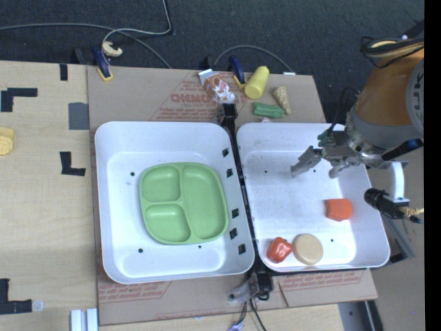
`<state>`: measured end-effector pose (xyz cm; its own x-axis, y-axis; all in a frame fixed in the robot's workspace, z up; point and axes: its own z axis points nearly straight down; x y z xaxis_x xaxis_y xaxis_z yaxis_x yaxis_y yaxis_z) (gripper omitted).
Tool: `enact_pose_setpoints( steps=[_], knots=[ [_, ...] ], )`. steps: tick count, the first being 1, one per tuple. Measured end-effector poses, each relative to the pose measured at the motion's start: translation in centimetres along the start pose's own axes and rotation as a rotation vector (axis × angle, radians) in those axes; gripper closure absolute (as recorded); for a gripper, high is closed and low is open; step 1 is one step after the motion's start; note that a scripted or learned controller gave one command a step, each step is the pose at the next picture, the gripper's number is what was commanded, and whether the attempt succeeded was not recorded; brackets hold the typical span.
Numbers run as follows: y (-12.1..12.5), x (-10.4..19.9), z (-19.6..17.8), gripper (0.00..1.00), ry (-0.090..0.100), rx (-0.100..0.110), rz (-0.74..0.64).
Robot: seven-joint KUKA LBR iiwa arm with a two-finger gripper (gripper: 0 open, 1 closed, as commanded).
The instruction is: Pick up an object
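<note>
My gripper (315, 169) hangs over the upper middle of the right bin (275, 150), with its fingers spread open and nothing between them. An orange block (338, 209) lies in the same bin, below and to the right of the gripper and apart from it. Along that bin's front wall sit a red object (278, 249) and a round tan object (308, 248), side by side.
A green divided plate (184, 203) lies in the left bin (117, 157). Behind the bins, on the cardboard, are a yellow object (257, 81), a green piece (267, 110), a tan piece (281, 99) and a small packet (217, 87). The arm (389, 102) comes in from the right.
</note>
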<state>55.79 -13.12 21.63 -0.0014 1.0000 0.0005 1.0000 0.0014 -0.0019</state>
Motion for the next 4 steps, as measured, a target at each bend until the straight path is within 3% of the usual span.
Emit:
enact_pose_setpoints(
  steps=[1,2,3,4],
  knots=[
    [-0.6,-8.2,4.0,0.00,-0.001,0.000,0.002],
    [-3.7,-8.9,4.6,0.00,-0.001,-0.001,0.001],
    [-3.0,-9.2,13.0,0.00,-0.002,-0.005,0.000],
    [-4.3,-1.6,13.0,0.00,-0.001,-0.007,0.000]
  ],
)
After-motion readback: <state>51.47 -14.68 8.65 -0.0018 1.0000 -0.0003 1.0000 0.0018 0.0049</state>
